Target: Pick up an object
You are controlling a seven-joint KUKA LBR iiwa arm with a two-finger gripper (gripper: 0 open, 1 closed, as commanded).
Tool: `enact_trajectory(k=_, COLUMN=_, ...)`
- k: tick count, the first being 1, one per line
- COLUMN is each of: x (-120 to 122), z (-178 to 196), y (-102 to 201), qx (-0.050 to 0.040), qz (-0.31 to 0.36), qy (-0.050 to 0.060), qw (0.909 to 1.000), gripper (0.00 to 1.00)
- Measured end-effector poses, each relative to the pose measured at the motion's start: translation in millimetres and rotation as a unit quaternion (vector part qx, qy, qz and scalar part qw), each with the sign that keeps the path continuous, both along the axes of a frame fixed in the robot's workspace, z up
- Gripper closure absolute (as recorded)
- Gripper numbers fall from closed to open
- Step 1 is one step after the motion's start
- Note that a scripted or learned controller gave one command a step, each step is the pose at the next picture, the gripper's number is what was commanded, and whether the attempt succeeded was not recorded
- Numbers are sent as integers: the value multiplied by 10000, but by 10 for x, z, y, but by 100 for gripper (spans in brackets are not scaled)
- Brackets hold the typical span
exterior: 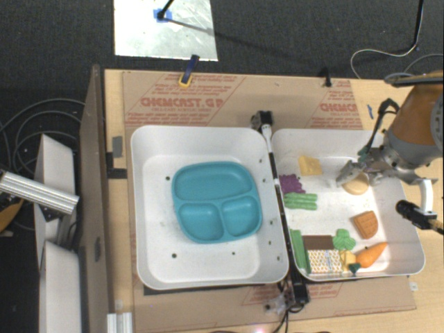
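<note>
A teal tray (215, 201) lies in a white bin (149, 186); orange carrot (371, 254), green beans (300, 200), purple grapes (291, 183).

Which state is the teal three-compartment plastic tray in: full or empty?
Empty. The teal three-compartment plastic tray shows bare teal in all compartments.

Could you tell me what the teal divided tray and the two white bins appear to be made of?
The teal divided tray looks like moulded plastic, judging by its uniform colour, rounded compartment edges and soft sheen. The left white bin and right white bin seem to be thin formed plastic too: smooth, matte, with rounded corners, though painted metal cannot be ruled out.
</note>
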State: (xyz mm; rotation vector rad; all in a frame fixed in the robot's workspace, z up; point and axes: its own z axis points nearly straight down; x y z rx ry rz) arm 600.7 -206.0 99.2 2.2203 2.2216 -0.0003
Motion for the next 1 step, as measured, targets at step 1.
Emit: enact_trajectory(k=1, x=203, z=1101, y=-7, qx=-17, qz=24, qy=-60, qw=10000, gripper=0)
